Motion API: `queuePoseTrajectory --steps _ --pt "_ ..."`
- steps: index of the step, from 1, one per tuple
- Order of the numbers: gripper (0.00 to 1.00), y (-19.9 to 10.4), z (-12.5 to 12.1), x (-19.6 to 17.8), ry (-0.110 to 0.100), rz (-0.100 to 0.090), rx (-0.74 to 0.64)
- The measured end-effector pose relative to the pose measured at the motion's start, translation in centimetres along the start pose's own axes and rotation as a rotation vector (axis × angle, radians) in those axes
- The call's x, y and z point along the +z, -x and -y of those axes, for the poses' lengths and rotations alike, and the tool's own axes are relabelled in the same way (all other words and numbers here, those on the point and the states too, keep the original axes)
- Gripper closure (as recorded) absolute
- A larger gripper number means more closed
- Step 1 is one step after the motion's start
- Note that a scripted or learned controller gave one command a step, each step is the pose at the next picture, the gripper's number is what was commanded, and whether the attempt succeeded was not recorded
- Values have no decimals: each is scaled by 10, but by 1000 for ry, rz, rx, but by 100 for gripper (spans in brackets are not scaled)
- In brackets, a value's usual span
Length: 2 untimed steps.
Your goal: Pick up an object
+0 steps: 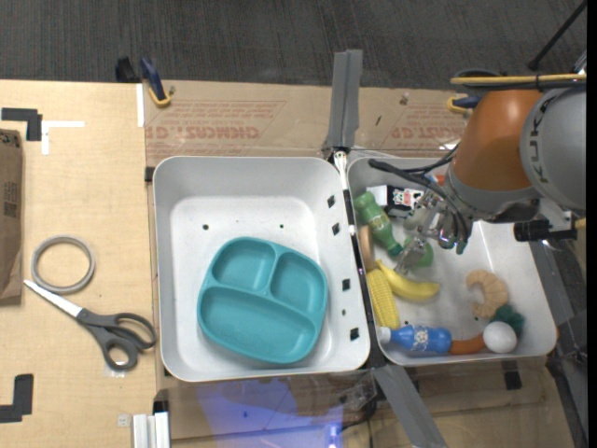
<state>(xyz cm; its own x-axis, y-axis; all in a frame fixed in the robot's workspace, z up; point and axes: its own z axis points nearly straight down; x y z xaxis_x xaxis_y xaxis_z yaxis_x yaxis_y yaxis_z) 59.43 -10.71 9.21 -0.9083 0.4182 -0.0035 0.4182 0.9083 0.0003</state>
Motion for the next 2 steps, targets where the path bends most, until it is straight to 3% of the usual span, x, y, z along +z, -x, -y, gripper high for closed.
queuePoseTrajectory --steps 1,2 --pt "0 -45 10 0 -1 -2 111" --pt "0 -104 44 -1 0 1 101"
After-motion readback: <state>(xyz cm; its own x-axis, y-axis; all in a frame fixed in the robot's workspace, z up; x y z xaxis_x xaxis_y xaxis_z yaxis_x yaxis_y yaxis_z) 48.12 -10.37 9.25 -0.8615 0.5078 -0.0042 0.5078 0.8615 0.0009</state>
